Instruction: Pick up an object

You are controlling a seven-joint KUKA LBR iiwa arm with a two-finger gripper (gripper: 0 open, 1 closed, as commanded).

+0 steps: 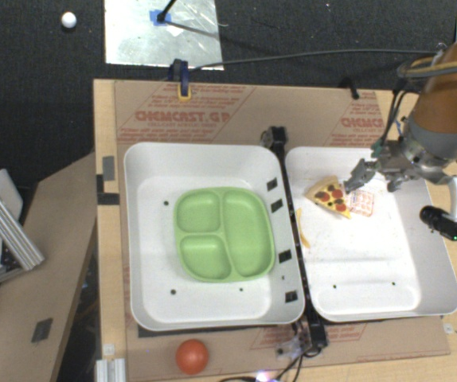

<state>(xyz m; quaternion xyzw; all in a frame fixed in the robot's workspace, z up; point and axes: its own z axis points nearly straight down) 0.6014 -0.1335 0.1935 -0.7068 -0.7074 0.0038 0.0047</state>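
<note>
Bench w/ 2 white bins, orange ball

Both bins, left & right, look like smooth white plastic w/ a soft sheen. Green divided tray in left bin: matt plastic, smooth. Bench top is brown cardboard-like sheet w/ red print, matt. Crinkled silvery foil sheet at 12 o'clock, shiny & creased. Backdrop at 1 o'clock: dark, matt, cloth-like. Arm at 3 o'clock: orange band glossy, grey parts metal-looking. Pizza-slice toy in right bin looks rubbery/plastic, matt. Orange ball at 6 o'clock: smooth, slight gloss. Ribbed aluminium bar at 9 o'clock: bare metal.
</note>
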